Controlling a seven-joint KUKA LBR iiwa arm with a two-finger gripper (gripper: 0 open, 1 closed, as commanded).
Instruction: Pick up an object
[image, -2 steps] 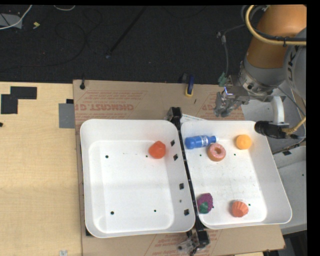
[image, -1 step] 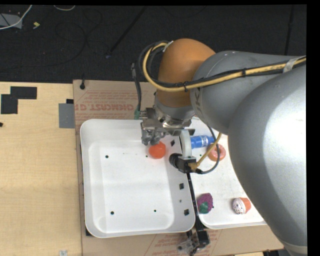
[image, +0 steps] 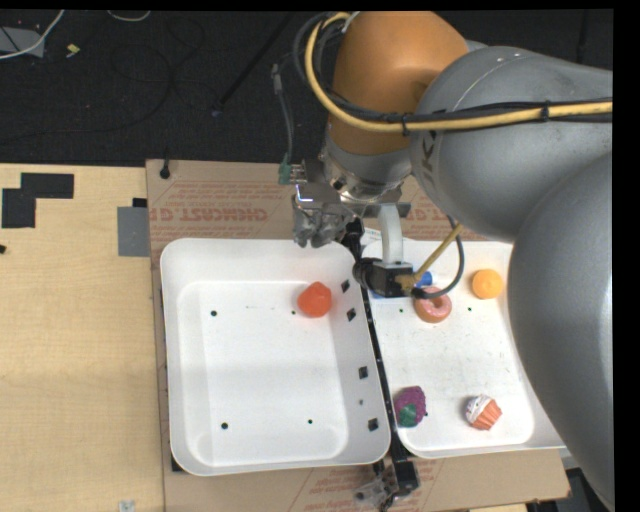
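Claw (image: 318, 228) hangs above the far rim of the left white bin (image: 250, 380); whether it is open or closed cannot be told. Just nearer the camera than the claw, an orange-red ball (image: 315, 299) lies in that bin, apart from it. To the claw's right, in the other bin (image: 450, 360), sit a pink ring (image: 434, 309) and an orange ball (image: 487, 284); well nearer the camera lie a purple toy (image: 409, 405) and an orange-and-white cupcake toy (image: 482, 411)
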